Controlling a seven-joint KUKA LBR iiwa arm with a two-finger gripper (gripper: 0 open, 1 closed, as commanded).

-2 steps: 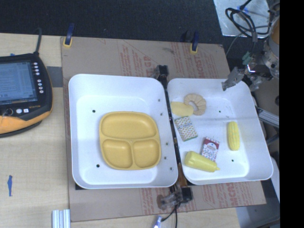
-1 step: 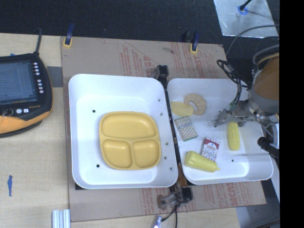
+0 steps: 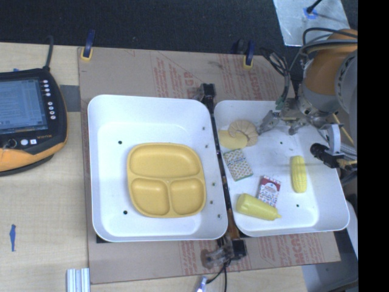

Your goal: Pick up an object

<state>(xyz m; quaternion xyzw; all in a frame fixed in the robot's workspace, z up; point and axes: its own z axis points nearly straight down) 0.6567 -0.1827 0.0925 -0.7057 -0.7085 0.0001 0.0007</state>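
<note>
Bench (image 3: 42, 224): light wood surface with a brown cardboard sheet on it, the two bins stand on this sheet.
Arm (image 3: 331, 72): grey with an orange band, it comes in from the right and hangs above the far right corner of the right bin.
Left bin (image 3: 103, 120): shallow and white, it holds one thing.
Right bin (image 3: 331, 215): shallow and white, touching the left bin along the middle edge, with several small things inside.
Divided plate (image 3: 165, 179): yellow, three compartments, it lies flat in the middle of the left bin.
Control pad (image 3: 27, 117): black and orange with a screen, on the bench left of the bins, well apart from them.
Gripper (image 3: 290, 115): over the far part of the right bin, near the round pastry but not touching it; no object is between its parts, and I cannot tell if it is apart or together.
Yellow bottle (image 3: 257, 207): lying on its side near the front edge of the right bin.
Round pastry (image 3: 238, 133): pale, in the far left corner of the right bin.
Corn cob (image 3: 298, 173): yellow, lying lengthwise at the right side of the right bin.
Patterned packet (image 3: 237, 164): flat, just below the pastry.
Red box (image 3: 268, 191): small, between the bottle and the corn cob, just beside the bottle.
</note>
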